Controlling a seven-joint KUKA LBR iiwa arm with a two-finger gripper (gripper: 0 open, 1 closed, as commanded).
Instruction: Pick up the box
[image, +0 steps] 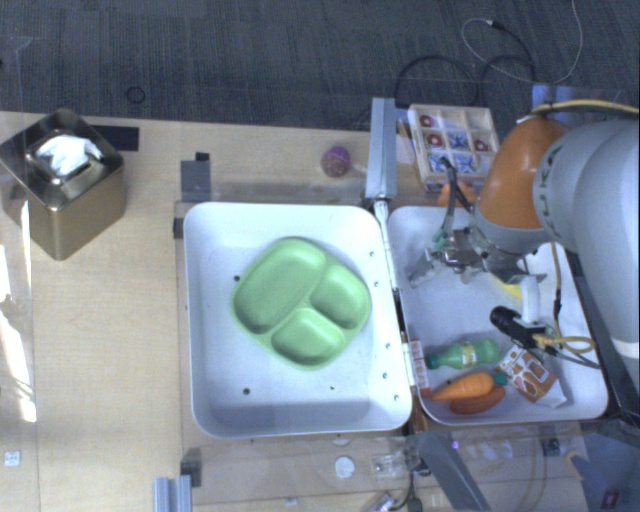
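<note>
The box (527, 373) is small and brown-orange with white markings. It lies tilted in the front right corner of the right bin (420, 300). My gripper (455, 252) hangs over the far part of that bin, under the orange band of the arm. It is well behind the box and to its left, and nothing shows in its grasp.
A green bottle (465, 354) and an orange carrot (468, 388) lie left of the box along the bin's front wall. The left bin (210, 380) holds a green divided plate (302, 300). A printed carton (450, 140) and a purple ball (336, 160) sit behind the bins, and a tissue box (68, 190) at far left.
</note>
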